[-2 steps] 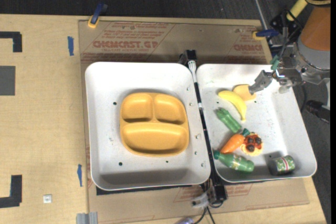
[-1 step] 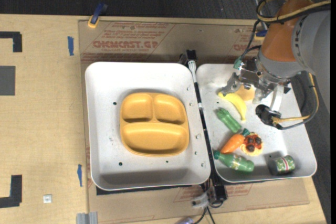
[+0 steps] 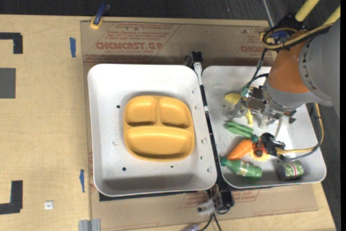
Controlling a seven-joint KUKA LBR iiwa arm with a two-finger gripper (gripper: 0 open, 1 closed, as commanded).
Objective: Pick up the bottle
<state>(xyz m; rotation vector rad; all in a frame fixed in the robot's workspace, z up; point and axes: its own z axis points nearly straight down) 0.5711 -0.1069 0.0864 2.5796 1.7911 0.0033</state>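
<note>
The bottle (image 3: 244,169) is green and lies on its side near the front edge of the right bin (image 3: 216,81), just in front of an orange carrot (image 3: 240,149). My gripper (image 3: 241,110) hangs low over the middle of the right bin, farther back than the bottle and apart from it. It sits between a yellow toy (image 3: 232,98) and a green pod-shaped toy (image 3: 240,129). The grey arm with its orange band (image 3: 286,76) comes in from the right and covers the bin's back right part.
A small green and red can (image 3: 290,169) lies in the right bin's front right corner. The left bin (image 3: 102,116) holds a yellow divided plate (image 3: 158,126). The raised rims of both bins meet between them.
</note>
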